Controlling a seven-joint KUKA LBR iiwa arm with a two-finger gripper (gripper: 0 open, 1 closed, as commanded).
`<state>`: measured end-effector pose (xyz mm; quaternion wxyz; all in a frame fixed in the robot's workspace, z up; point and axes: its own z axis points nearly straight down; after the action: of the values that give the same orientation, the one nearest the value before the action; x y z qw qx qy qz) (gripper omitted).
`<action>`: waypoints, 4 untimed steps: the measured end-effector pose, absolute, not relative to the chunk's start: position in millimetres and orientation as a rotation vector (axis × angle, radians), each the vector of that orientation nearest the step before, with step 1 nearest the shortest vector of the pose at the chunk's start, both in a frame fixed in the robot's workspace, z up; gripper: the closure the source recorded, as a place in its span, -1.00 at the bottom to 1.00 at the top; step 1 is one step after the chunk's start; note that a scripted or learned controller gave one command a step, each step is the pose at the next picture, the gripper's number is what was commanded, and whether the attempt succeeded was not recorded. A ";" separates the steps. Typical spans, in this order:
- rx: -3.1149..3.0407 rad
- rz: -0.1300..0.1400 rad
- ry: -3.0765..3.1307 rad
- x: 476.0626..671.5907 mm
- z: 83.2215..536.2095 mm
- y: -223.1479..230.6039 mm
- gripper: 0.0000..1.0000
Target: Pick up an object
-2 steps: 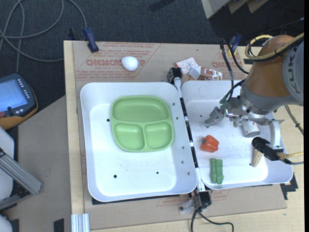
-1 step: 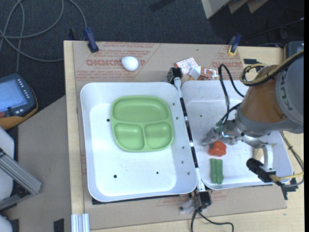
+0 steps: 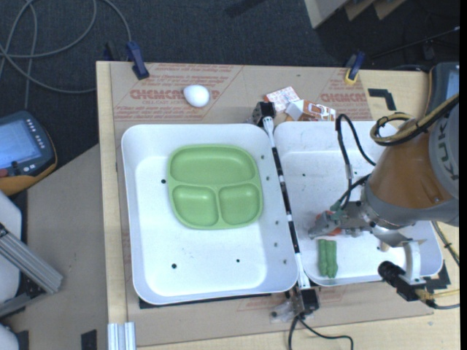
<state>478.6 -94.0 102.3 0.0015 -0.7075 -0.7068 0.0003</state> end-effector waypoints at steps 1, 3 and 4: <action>-2.220 0.002 -2.218 478.4 84.1 -92.0 -1.00; -2.222 0.000 -2.218 478.8 94.0 -92.1 -1.00; -2.222 0.000 -2.222 506.0 84.2 -94.8 -1.00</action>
<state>506.0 -94.8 84.2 -0.0005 -0.7071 -0.7072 -0.0001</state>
